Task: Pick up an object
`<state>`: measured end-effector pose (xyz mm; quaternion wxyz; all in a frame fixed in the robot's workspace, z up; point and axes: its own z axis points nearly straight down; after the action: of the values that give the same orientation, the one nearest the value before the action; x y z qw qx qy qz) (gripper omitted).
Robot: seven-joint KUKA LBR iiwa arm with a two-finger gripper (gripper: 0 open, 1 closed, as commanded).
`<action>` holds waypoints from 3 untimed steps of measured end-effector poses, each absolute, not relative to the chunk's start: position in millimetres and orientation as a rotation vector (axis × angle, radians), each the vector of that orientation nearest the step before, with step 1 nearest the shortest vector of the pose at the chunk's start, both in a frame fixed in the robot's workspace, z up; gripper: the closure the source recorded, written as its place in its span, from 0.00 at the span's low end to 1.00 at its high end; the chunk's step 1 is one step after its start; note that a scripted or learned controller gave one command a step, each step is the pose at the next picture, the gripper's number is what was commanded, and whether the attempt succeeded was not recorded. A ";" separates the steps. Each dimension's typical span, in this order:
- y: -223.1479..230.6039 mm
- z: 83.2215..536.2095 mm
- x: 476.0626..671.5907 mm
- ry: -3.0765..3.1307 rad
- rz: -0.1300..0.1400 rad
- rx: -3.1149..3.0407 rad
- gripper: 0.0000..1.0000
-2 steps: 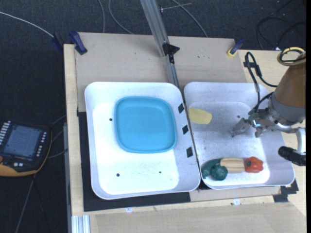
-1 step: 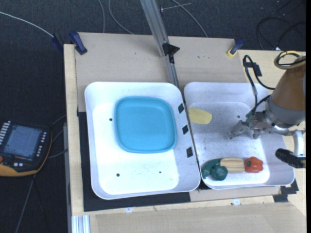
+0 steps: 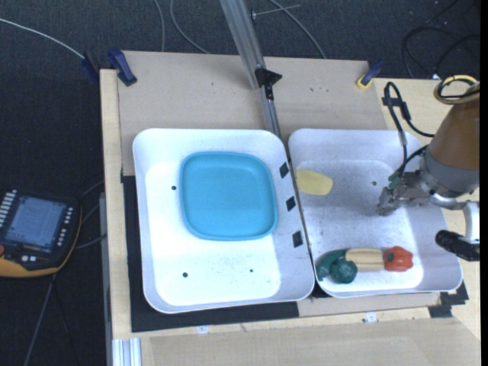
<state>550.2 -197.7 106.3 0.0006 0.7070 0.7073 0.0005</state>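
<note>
My gripper (image 3: 389,201) hangs low over the right part of the right bin (image 3: 343,147), with bare bin floor under its tip. A flat yellow piece (image 3: 314,181) lies at the bin's left side, well to the left of the gripper. Along the bin's front edge lie a dark green object (image 3: 338,268), a tan cylinder (image 3: 366,258) and a red tomato-like object (image 3: 398,258), side by side and touching. They sit below the gripper in the view and apart from it.
The left bin (image 3: 152,227) holds a large square blue plate (image 3: 228,195). A metal pole (image 3: 248,36) slants down to the divide between the bins. Black cables (image 3: 396,109) run near the arm at the right. A handheld pendant (image 3: 34,231) lies off the bench at left.
</note>
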 end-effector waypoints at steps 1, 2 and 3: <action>-203.3 150.0 552.6 2.219 0.003 2.219 1.00; -204.1 192.5 556.1 2.219 0.003 2.218 1.00; -203.0 237.0 563.1 2.219 0.004 2.218 1.00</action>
<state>563.1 -203.0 237.0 0.0020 0.7068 0.7074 0.0012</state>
